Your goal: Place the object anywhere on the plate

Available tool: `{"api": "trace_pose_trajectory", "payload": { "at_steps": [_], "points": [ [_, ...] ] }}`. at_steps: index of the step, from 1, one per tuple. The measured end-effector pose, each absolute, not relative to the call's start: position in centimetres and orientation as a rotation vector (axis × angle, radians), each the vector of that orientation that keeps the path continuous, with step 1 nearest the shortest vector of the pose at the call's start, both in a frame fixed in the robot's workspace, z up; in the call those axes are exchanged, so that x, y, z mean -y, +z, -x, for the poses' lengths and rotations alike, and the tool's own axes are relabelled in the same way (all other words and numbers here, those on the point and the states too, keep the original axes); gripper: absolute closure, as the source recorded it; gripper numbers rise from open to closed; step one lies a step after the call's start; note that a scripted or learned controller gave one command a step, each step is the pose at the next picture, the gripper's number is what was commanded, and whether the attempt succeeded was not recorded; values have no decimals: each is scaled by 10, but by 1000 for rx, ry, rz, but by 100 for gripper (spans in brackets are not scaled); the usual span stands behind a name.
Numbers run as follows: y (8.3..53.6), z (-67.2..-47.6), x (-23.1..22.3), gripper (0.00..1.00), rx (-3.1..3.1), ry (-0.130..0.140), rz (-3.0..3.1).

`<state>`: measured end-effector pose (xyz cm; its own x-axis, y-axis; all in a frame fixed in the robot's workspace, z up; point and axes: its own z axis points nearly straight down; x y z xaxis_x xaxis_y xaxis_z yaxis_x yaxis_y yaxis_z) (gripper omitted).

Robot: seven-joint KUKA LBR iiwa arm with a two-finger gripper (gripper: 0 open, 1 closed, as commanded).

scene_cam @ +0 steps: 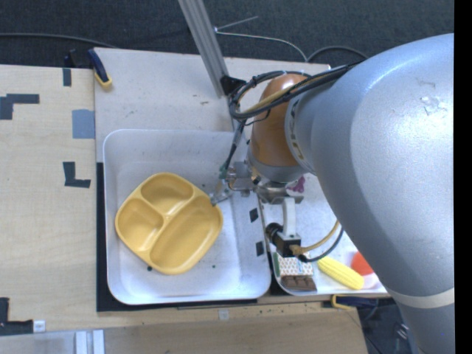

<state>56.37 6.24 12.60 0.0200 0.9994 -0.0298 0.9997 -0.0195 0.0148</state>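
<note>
Camera view, looking down on the bench. A grey arm reaches in from the right, with an orange band above its wrist. Below it lie two white bins side by side, the left bin and the right bin.

A yellow plate with three compartments lies in the left bin with nothing on it. The pincer hangs over the left bin's right part, just beside the plate's right rim. Whether it is open or closed cannot be told, and nothing can be seen in its grasp.

The loose objects all lie in the right bin, apart from the pincer and on the far side of it from the plate. At the near edge are a yellow corn cob, a brown block just to its left and an orange piece partly under the arm. A small purple piece shows beside the wrist.
</note>
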Motion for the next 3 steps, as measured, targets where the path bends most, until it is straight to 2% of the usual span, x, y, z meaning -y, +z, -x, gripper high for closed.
{"api": "trace_pose_trajectory", "payload": {
  "at_steps": [3],
  "points": [
    [125, -562, -63, 0, -2176, -14, -2217]
  ]
}}
